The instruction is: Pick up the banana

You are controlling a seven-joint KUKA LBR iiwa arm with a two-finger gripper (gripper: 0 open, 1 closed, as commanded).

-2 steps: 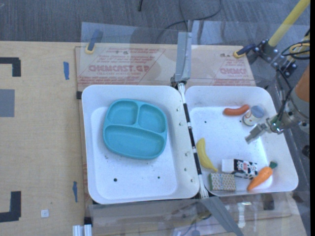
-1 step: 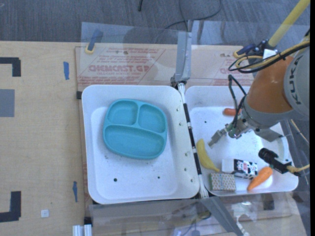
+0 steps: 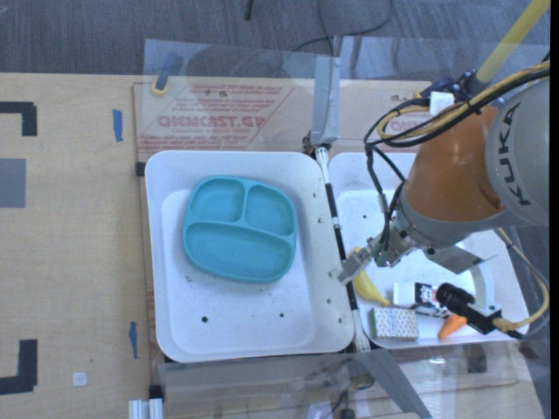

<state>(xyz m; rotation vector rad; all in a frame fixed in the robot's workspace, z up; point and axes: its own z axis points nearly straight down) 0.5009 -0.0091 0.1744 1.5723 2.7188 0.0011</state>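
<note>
While the turquoise 3-compartment plastic plate point(image 3: 238, 230) sits alone in the left white bin point(image 3: 166, 260), the yellow banana point(image 3: 367, 286) lies by the right white bin's point(image 3: 354, 186) left wall, just beneath the gripper point(image 3: 358, 264) (grip state impossible to tell). Beside it: a speckled sponge block point(image 3: 395, 323), an orange carrot-like piece point(image 3: 452, 326).

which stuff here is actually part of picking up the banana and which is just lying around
Part of the job:
- banana, yellow, in the right bin near its left wall
- tool, low over the banana's upper end

Just lying about:
- blue divided plate in the left bin
- speckled sponge-like block
- orange carrot-like piece
- black and white item
</note>
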